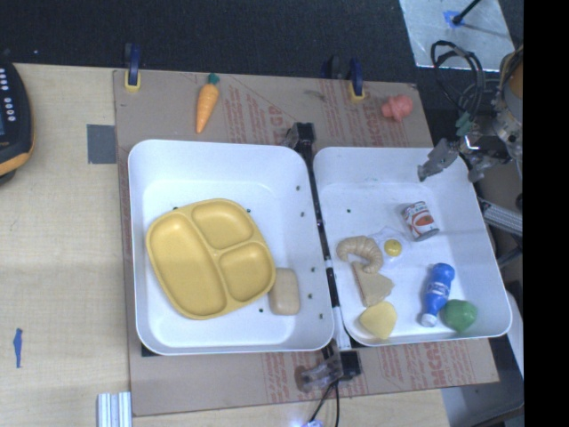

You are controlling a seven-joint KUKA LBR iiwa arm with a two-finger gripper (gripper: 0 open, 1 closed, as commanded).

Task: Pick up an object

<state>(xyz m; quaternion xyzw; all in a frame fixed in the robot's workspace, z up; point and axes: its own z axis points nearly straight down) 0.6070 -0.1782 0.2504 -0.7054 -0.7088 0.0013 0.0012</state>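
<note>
The right bin (356,185) holds a small red and white can (420,220), a tan croissant (360,249), a tiny yellow ball (392,248), a tan wedge (373,286), a yellow piece (379,320), a blue bottle (436,292) and a green ball (459,315). My gripper (440,160) hangs over that bin's far right corner, above and apart from the can. Nothing is seen in its grasp.
The left bin (178,163) carries a yellow divided plate (211,256) and a tan bread piece (284,292). A toy carrot (206,103) and a pink object (397,107) lie on the cardboard behind the bins. A black device (12,118) sits at the far left.
</note>
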